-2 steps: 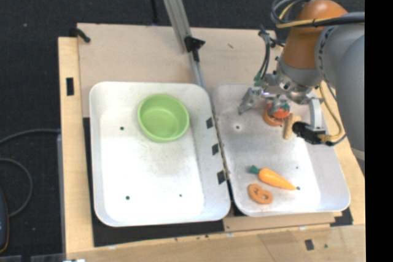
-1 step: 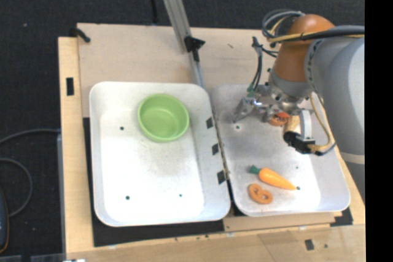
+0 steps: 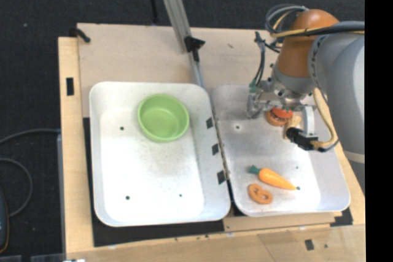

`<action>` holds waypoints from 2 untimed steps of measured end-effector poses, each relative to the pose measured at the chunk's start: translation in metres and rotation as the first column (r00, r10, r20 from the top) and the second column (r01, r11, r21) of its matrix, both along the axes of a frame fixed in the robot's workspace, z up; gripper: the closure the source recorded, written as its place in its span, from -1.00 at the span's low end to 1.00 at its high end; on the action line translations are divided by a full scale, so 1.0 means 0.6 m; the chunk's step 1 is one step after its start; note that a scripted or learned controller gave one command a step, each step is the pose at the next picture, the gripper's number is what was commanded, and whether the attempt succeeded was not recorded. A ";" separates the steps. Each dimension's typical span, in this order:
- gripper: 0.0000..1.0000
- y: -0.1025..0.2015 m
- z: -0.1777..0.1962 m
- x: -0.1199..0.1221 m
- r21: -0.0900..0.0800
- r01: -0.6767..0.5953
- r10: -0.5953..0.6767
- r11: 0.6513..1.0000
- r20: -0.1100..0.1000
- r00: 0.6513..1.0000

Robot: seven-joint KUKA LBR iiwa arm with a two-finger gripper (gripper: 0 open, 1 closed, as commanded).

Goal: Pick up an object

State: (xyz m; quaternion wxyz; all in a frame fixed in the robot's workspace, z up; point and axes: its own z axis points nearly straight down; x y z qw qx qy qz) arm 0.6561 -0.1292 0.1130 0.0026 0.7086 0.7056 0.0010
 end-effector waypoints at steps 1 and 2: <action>1.00 0.012 0.102 -0.001 0.002 -0.007 0.007 1.000 0.003 1.000; 1.00 0.017 0.193 -0.014 0.002 -0.007 0.007 1.000 0.002 1.000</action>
